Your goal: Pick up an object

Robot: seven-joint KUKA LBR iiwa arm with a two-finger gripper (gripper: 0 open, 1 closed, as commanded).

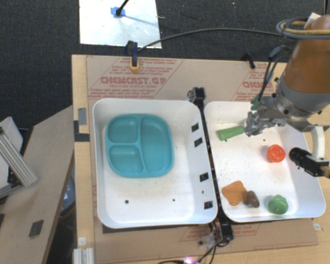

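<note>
Two white bins sit side by side on the tabletop [154,76]. The left bin [148,208] holds a teal divided plate [139,146], lying flat toward its upper left. Over the right bin [302,202], the grey arm [313,65] with its orange band reaches in, and its pincer [252,126] hangs at the end of a green block [229,132], touching it or just above. Near the arm lies a small red-orange round piece [275,153]. Along the near side sit an orange piece [234,192], a brown lump [251,199] touching it, and a green round piece [278,204] nearby.
</note>
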